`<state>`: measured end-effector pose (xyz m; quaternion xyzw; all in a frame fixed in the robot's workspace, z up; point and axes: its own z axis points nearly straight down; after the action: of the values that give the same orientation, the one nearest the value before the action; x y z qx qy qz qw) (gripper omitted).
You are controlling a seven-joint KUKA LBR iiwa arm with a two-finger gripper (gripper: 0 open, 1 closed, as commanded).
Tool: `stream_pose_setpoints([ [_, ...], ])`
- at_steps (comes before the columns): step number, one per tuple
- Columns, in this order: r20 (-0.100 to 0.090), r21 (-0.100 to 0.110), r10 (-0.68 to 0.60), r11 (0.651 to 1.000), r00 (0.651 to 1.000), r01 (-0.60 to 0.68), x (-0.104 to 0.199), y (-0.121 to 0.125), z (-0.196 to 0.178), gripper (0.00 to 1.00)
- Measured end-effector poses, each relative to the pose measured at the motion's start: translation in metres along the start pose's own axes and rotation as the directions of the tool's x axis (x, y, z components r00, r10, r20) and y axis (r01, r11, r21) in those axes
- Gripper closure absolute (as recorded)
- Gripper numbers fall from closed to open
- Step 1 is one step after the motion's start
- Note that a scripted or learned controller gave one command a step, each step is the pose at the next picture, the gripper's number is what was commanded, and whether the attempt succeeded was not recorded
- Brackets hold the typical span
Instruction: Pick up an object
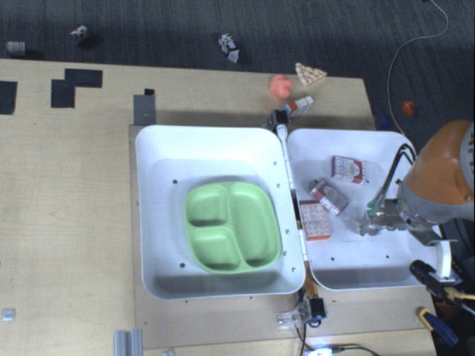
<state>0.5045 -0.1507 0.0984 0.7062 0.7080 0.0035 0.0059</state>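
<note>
In the right bin [386,262] lie three small things. A red and white packet [348,169] rests near the back. A grey and red can [329,196] lies on its side near the middle. A pink patterned card [315,220] sits close to the left wall. My gripper [370,224] hangs low over the bin floor, to the right of the can and the card and apart from both. Nothing shows between its tips.
The left bin [156,199] holds a green divided plate [231,225]. On the bench behind the bins lie a pink ball [280,86], a toy pizza slice [310,73] and a small tube [297,107]. The arm's orange band [445,173] overhangs the right bin's right side.
</note>
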Motion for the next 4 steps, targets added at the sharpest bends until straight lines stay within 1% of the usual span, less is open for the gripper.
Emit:
stream_pose_setpoints([
  [1, -0.006, 0.009, -0.003, 1.0, 1.0, 0.003, 0.1514, 0.011, -0.0869, 1.0],
  [2, -0.004, 0.01, -0.001, 1.0, 1.0, 0.001, 0.1501, 0.0108, -0.0867, 0.0],
  [4, -0.004, 0.01, -0.001, 1.0, 1.0, 0.001, 0.1501, 0.0108, -0.0866, 0.0],
])
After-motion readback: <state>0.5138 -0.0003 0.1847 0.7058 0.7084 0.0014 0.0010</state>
